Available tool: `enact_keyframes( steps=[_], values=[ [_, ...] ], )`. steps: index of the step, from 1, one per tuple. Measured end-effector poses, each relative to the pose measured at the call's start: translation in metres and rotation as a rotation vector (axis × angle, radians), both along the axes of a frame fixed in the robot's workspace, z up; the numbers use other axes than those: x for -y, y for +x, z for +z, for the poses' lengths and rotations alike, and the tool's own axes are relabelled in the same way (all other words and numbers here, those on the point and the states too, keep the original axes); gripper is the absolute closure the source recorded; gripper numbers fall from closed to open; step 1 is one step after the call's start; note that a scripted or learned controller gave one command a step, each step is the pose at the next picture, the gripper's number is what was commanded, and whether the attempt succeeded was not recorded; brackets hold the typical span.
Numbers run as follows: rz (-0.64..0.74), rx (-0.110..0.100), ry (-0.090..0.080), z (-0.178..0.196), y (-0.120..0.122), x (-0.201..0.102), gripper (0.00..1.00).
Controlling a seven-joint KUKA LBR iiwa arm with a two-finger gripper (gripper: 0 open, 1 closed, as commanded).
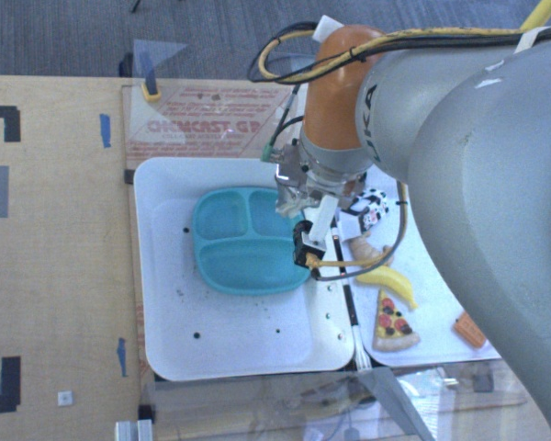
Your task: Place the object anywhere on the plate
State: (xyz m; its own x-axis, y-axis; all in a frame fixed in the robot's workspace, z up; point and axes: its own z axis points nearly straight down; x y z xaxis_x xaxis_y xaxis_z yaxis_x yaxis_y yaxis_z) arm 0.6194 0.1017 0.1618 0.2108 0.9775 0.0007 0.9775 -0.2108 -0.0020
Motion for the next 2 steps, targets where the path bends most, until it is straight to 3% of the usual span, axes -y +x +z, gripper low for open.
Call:
enact_keyframes(
  steps=[1, 2],
  values=[
    [0.0, 0.002, 0.0, 0.01, 0.001, 0.0, 1.0],
    [0.222, 0.002, 0.0, -0.028, -0.022, -0.006, 1.0]
  ],
)
